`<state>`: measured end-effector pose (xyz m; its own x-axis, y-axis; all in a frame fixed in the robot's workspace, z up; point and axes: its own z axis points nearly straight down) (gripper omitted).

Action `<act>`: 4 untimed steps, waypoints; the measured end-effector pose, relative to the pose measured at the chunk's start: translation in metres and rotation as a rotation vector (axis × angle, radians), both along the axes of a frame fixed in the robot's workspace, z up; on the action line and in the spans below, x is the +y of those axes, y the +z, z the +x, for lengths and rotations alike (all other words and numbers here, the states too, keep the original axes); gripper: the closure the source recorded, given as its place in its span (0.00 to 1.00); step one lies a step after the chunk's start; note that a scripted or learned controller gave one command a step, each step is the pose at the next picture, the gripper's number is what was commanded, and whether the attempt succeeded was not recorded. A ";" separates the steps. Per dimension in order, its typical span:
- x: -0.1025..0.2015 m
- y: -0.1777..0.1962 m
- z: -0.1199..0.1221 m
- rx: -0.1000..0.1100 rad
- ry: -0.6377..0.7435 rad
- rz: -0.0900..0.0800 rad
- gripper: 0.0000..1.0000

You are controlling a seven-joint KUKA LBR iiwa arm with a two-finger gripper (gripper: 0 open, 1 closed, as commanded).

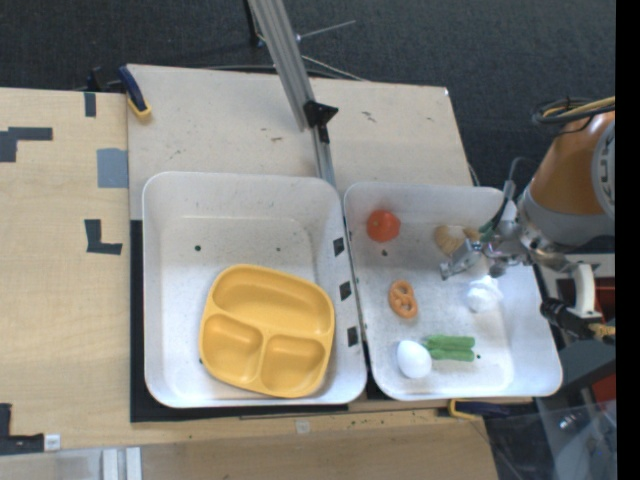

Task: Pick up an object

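Overhead, looking down at a slant on bench [250,118]. Logged two white bins side by side: left bin [152,268], right bin [545,363].

Found arm [570,183] reaching in from the right, grey with orange band, over the far right corner of the right bin. Placed gripper [462,260] low over that bin's right half, between a tan piece [447,236] and a white lump [483,295], near both. Cannot tell whether spread or pressed together; metal parts too small and blurred. Saw nothing clearly pinched in it.

Counted six loose items in the right bin:
- red ball [383,225] near the far left corner, well apart from gripper
- tan piece just beyond gripper, toward the far wall
- white lump just on the near side of gripper, resting on bin floor
- orange pretzel shape [402,299] mid-bin, left of gripper
- white egg [413,359] close to the near wall
- green pod [450,347] just beside the egg, on its right, lying flat

Noted in the left bin a yellow divided tray [268,330], lying flat toward the near right corner, three compartments facing up.

Marked a slanted metal pole [285,48] crossing the bench from the top edge down to the gap between bins, and a blue and yellow clamp [135,91] at the bench's far left corner.
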<state>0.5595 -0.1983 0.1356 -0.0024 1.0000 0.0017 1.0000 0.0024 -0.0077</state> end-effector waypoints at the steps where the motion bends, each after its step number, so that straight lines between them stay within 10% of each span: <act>1: 0.000 -0.047 0.000 -0.008 0.000 -0.003 0.00; 2: 0.001 -0.036 0.000 -0.007 0.001 -0.002 1.00; 4: -0.008 0.073 0.003 -0.013 -0.001 -0.004 1.00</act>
